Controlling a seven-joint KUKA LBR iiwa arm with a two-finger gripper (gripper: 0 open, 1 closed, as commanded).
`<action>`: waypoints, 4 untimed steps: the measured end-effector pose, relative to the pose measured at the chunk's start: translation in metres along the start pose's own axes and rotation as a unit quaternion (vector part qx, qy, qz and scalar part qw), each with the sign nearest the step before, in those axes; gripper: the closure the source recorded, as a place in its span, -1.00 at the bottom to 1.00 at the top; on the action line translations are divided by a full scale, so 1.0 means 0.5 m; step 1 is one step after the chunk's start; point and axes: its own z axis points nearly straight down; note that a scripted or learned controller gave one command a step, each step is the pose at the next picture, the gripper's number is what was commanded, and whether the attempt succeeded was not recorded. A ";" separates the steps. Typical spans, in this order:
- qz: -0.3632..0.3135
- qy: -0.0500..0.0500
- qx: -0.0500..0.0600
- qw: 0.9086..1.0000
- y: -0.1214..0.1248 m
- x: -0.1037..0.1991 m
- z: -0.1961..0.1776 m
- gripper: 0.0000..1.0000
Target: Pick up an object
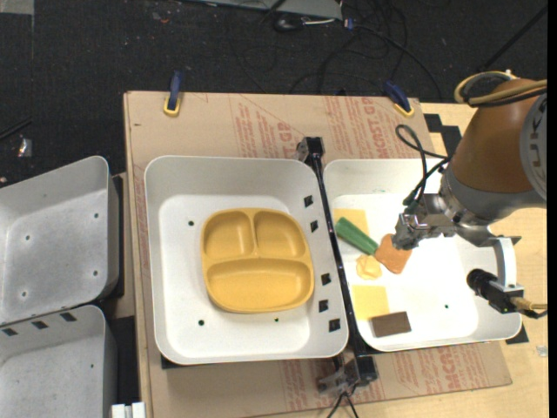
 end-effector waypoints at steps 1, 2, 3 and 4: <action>0.000 0.000 0.000 1.000 -0.006 0.010 -0.090 1.00; -0.002 0.002 0.004 1.000 0.014 0.119 -0.060 1.00; -0.003 0.002 0.002 1.000 0.046 0.233 -0.062 1.00; -0.002 0.001 0.003 1.000 0.062 0.337 -0.039 1.00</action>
